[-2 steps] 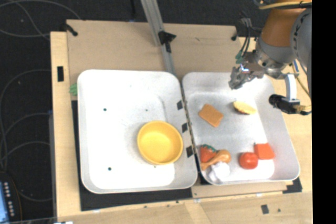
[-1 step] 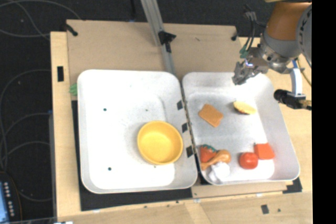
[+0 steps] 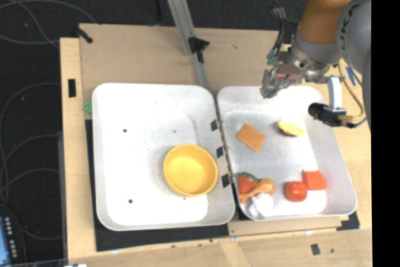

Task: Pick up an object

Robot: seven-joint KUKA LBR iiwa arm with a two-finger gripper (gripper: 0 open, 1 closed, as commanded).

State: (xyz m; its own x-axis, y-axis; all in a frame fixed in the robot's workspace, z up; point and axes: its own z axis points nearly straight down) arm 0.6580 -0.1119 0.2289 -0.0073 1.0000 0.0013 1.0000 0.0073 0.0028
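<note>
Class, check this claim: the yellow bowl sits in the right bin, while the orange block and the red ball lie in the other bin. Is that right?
Not quite. The camera view shows the yellow bowl in the left bin. The orange block and the red ball lie in the other bin, the right bin.

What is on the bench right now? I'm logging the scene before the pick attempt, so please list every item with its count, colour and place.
bins: two, white, side by side on the bench
bowl: one, yellow, left bin, near its right wall
flat block: one, orange-tan, right bin, middle
small wedge: one, pale yellow, right bin, right of the flat block
cube: one, orange-red, right bin, near right corner
round piece: one, red, beside the cube
small pile: one, mixed red, orange, green and white, right bin, near left corner
metal post: one, grey, behind the bins
gripper: one, dark, above the right bin's far edge
</note>
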